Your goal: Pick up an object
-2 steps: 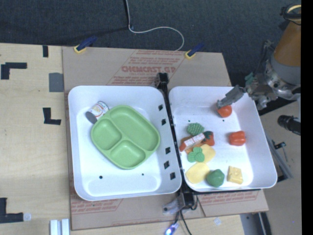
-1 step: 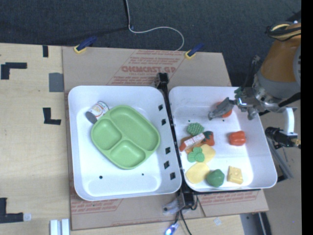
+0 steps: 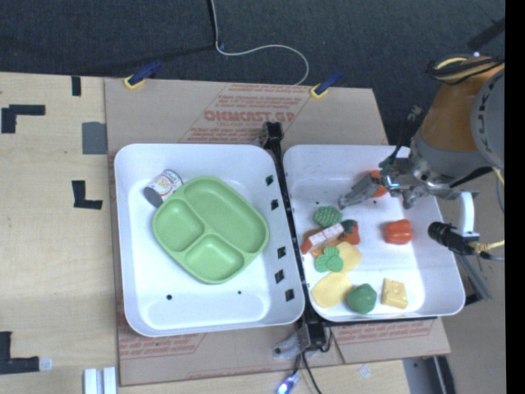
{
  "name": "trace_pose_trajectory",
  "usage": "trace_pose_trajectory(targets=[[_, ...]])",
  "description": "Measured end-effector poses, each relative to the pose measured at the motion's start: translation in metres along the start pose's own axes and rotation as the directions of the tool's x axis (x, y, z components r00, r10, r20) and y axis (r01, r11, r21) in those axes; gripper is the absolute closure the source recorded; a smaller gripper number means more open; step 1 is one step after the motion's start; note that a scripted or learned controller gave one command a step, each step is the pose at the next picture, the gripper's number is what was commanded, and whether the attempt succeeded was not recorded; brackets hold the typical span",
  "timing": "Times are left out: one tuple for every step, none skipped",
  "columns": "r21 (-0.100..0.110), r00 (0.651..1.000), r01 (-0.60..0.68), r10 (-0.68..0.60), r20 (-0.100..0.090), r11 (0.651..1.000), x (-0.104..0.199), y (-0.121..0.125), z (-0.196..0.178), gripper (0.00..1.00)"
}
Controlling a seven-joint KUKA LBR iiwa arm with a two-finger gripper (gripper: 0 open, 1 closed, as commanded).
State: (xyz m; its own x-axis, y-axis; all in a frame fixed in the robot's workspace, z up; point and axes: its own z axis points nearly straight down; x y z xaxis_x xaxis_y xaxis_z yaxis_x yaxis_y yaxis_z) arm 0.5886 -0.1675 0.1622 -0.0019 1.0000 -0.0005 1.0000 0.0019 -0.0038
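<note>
Nearest the camera, along the front edge of the right bin, sit a yellow piece, a green ball-shaped toy and a block of yellow cheese, all close together. Just behind them lie a green leafy piece touching a pale yellow piece, then an orange carrot-like stick with a white label and a round green knobbly piece. These toys overlap, so their exact shapes are hard to make out. A red tomato-like toy lies apart from the cluster, toward the right side of the bin.

The gripper reaches in from the right, low over the back part of the right bin, its grey tip pointing left. Whether its fingers are apart or together cannot be told; something orange shows at its base, too small to identify. The knobbly green piece lies just in front and left of the tip; the red toy lies in front and to the right.

In the left bin a green divided tray partly hides a small labelled can at its back-left corner.
</note>
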Motion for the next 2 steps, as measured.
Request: trace_pose_trajectory(targets=[[-0.001,1.0,0.0,0.0,0.001,1.0,-0.003,0.006,0.045,0.0],[-0.008,1.0,-0.001,0.001,-0.001,1.0,-0.002,0.009,0.075,0.0]])
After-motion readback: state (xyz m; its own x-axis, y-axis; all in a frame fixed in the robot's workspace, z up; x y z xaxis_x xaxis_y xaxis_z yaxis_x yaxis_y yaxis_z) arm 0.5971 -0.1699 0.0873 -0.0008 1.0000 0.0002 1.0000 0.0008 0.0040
